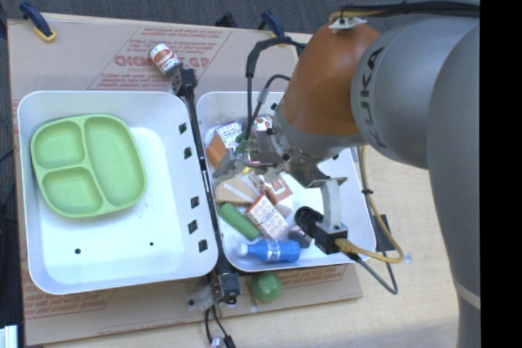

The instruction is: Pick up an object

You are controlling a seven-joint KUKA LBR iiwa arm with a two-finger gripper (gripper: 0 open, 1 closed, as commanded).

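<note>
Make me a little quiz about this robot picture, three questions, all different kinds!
1. True or false: the green tray lies in the left bin.
2. Which lies outside both bins? A) blue bottle B) can C) green tray
3. Fill in: the arm hangs over the ____ bin.

Key: 1 true. 2 B, the can is on the cardboard. 3 right.

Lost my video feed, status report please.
Gripper low over right bin clutter, fingers unclear. Nothing seen held. Blue bottle, green cylinder lie there.
</note>
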